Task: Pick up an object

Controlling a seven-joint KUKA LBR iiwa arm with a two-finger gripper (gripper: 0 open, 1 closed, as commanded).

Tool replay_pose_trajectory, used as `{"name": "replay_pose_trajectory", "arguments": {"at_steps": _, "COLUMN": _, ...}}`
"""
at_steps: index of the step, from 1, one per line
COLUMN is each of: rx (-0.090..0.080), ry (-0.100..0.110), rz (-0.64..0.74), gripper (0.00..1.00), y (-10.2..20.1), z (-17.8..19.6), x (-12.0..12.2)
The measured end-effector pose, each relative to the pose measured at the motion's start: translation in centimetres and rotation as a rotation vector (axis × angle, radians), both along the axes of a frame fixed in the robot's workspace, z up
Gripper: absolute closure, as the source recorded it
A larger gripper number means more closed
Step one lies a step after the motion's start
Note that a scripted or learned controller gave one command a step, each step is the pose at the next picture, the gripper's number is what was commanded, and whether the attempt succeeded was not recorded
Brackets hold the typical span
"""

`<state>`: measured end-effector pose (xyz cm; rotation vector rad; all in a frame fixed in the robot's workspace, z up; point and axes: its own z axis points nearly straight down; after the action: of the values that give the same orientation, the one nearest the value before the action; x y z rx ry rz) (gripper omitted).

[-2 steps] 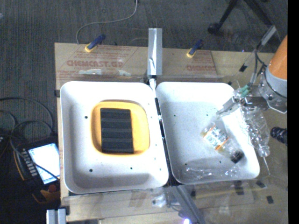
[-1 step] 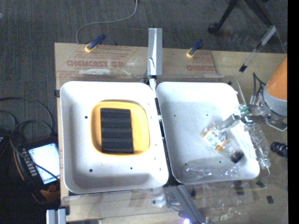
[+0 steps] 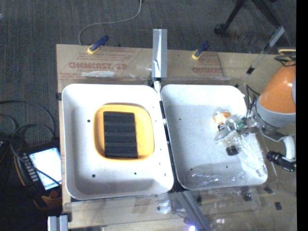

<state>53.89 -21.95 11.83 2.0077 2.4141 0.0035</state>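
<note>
Camera view, looking down at a slant: two shallow white bins sit side by side on the counter (image 3: 96, 61). The arm (image 3: 281, 93), grey with an orange band, enters from the right edge and reaches over the right rim of the right bin (image 3: 192, 105).

Hand (image 3: 240, 124) — located at the right side of the right bin, just inside its rim. Whether the hand is open or closed cannot be told; glare and clear material obscure it.

Clear plastic bottle (image 3: 236, 141) — lies directly at and below the hand, touching or overlapping it in this view; contact between them cannot be confirmed. It is crumpled and transparent, with a dark cap toward its lower-left part. An orange-labelled item (image 3: 221, 117) lies just left of the hand, beside the bottle.

Left bin (image 3: 77, 100) — well apart from the hand, on its far left. It contains a yellow tray (image 3: 98, 129) carrying a black ribbed block (image 3: 120, 134), lying flat.

Two blue-and-yellow clamps (image 3: 97, 44) grip the counter's far edge, well above and left of the hand.
</note>
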Motion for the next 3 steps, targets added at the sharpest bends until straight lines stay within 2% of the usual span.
{"name": "replay_pose_trajectory", "arguments": {"at_steps": 1, "rx": -0.005, "ry": -0.034, "rz": 0.033, "gripper": 0.00, "y": -0.1, "z": -1.2, "x": 3.5}}
{"name": "replay_pose_trajectory", "arguments": {"at_steps": 2, "rx": 0.000, "ry": 0.002, "rz": 0.009, "gripper": 0.00, "y": -0.2, "z": 1.0, "x": 6.4}}
{"name": "replay_pose_trajectory", "arguments": {"at_steps": 3, "rx": 0.000, "ry": -0.009, "rz": 0.030, "gripper": 0.00, "y": 0.1, "z": -1.0, "x": 7.4}}
